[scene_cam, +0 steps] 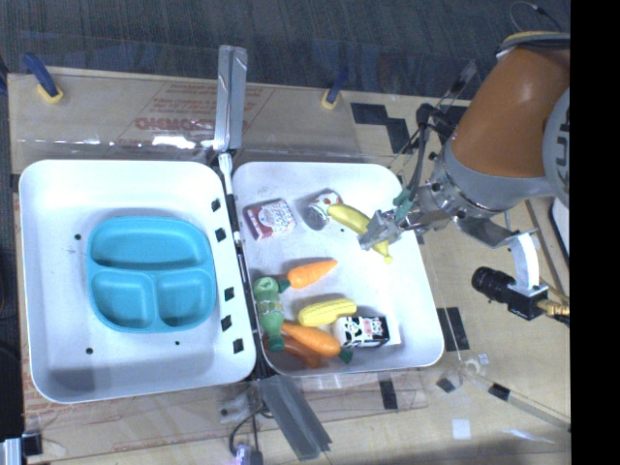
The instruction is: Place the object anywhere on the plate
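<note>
Leftmost, the blue plate (150, 281) lies in the left bin (48, 260). In the right bin (412, 308) are a red packet (269, 218), two carrots (311, 273), corn (325, 311) and a milk carton (361, 330). Farther right, the banana (355, 223) lies at the gripper (379, 232); whether it is clamped, I cannot tell.

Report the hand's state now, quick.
Hand: over the right bin, at the banana; whether it is open, closed or gripping the banana cannot be told.
</note>
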You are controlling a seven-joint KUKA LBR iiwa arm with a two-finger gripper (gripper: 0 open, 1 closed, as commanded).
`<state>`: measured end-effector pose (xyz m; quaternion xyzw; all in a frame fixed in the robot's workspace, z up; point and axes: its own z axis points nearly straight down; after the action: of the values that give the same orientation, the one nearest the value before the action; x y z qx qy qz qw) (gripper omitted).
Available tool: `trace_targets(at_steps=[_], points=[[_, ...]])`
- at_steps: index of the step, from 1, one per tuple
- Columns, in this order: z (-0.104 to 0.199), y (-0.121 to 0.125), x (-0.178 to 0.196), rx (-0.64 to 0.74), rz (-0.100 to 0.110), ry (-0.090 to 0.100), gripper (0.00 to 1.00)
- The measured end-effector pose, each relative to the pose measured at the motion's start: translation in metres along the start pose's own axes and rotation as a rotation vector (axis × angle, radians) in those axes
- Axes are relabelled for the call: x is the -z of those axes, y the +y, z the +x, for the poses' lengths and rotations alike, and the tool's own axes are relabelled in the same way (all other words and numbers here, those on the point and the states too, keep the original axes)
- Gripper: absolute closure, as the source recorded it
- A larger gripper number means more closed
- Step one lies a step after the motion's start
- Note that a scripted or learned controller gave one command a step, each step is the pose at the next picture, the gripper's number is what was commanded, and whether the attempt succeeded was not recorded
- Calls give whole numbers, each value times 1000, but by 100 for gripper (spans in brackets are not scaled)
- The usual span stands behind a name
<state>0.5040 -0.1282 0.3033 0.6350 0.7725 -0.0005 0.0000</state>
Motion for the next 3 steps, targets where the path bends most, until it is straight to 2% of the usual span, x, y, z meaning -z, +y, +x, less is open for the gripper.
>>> trace_targets(at_steps=[1,2,3], points=[[49,19,-49,83,2,1,100],[102,52,-113,-53,5,2,100],[184,78,-112,191,1,1,100]])
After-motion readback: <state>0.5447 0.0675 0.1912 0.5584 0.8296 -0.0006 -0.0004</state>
